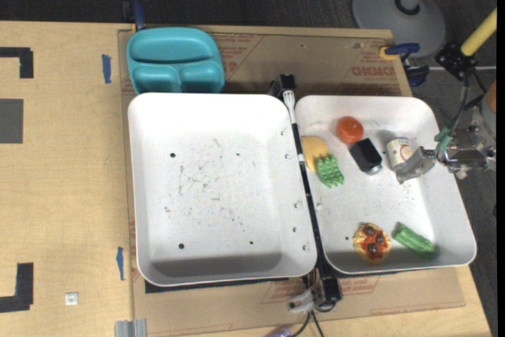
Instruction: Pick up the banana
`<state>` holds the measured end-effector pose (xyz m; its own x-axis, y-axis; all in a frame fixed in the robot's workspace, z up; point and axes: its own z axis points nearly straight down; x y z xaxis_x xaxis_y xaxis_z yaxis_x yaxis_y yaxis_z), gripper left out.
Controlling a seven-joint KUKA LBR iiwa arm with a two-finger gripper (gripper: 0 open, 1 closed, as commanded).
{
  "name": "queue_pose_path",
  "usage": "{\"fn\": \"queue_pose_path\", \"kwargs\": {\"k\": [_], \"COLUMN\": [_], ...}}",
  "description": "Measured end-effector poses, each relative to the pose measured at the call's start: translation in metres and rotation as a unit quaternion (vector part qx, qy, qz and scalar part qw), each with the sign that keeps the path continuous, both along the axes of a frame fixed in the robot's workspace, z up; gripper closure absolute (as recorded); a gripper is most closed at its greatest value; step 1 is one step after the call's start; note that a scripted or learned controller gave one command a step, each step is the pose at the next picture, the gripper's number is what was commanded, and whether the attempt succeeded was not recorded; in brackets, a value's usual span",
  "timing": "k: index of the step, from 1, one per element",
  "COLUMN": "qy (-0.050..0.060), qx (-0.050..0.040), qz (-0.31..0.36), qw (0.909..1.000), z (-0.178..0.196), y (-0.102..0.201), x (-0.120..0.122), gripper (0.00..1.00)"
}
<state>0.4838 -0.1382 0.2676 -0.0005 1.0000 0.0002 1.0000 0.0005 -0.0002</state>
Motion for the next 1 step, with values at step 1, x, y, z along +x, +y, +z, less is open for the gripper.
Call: {"fn": "queue_pose_path", "kwargs": {"k": [1], "qy": [0.001], "qx": [0.0005], "qz": [0.096], "qw": [0.9954], "z": [-0.0629], "y": [0.0719], "x": [0.0029], "gripper": [0.0]}}
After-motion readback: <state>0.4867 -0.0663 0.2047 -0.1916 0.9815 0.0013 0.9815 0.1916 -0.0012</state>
